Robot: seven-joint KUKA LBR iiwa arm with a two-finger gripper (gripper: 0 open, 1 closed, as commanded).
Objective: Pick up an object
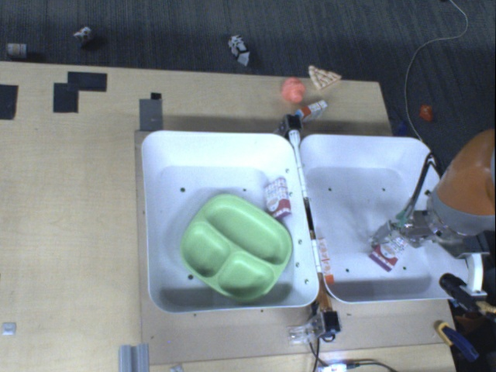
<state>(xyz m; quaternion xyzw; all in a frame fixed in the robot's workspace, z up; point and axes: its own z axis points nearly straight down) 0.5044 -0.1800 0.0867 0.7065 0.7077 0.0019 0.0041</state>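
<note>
While the approach is judged under way:
Gripper (393,237): lowered over the small red-and-white packet (383,257) in the right bin (364,155).
Claw state: cannot be told.
Next: descent centred, then closing.

Matt pale wood bench (70,208), 2 smooth white plastic bins (225,149), glossy green plastic sectioned plate (236,244).

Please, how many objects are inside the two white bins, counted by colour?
Green: 1, the divided plate in the left bin.
Red and white: 2, one packet in the left bin, one packet in the right bin at the tool.
Total: 3
</note>
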